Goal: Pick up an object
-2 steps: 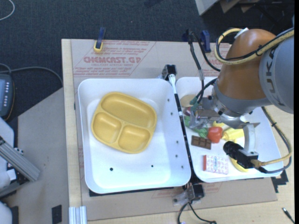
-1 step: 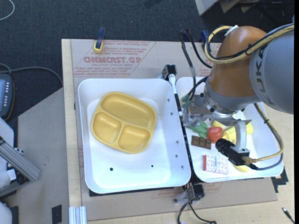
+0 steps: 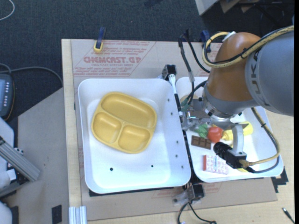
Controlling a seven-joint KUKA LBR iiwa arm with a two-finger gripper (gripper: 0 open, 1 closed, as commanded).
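Arm (image 3: 243,73) low over right bin (image 3: 271,164), gripper (image 3: 198,120) at its left side; finger state impossible to tell.
Beside gripper: tomato (image 3: 215,133), brown bar (image 3: 201,142), yellow piece (image 3: 246,129), red-and-white packet (image 3: 215,164) nearer. Left bin (image 3: 88,125) held yellow divided plate (image 3: 124,122).

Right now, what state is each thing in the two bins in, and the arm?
Yellow divided plate: upright in the left bin.
Brown bar: lying flat in the right bin.
Red ball: resting beside the bar.
Red-and-white packet: lying flat.
Arm: over the right bin.
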